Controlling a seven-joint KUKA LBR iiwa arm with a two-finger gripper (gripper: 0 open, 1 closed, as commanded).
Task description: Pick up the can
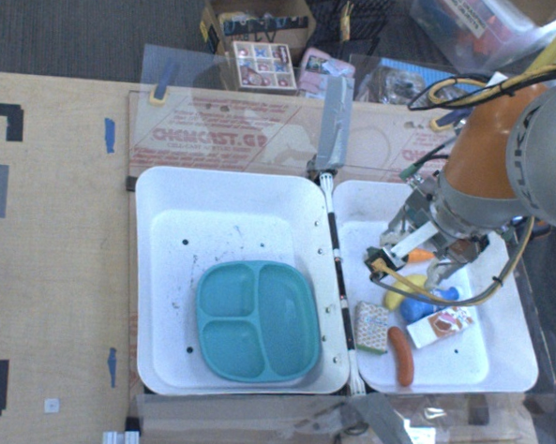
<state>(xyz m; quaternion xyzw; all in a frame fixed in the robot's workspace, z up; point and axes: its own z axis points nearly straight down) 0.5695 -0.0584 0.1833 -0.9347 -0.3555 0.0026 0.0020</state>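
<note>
My gripper (pixel 413 263) hangs low over the back left part of the right bin (pixel 504 371), with its fingers spread open. A small orange item (pixel 420 257) shows between the fingers, and nothing is gripped. Just below the gripper lie a yellow piece (pixel 404 285) and a blue rounded object (pixel 416 309), which may be the can; I cannot tell for sure. The arm's wrist hides the back of this bin.
The right bin also holds a white and red carton (pixel 441 326), a brown sausage (pixel 401 355) and a small patterned box (pixel 372 326). A teal divided plate (pixel 256 321) lies in the left bin (pixel 166 210). A cable loops down on the gripper's right.
</note>
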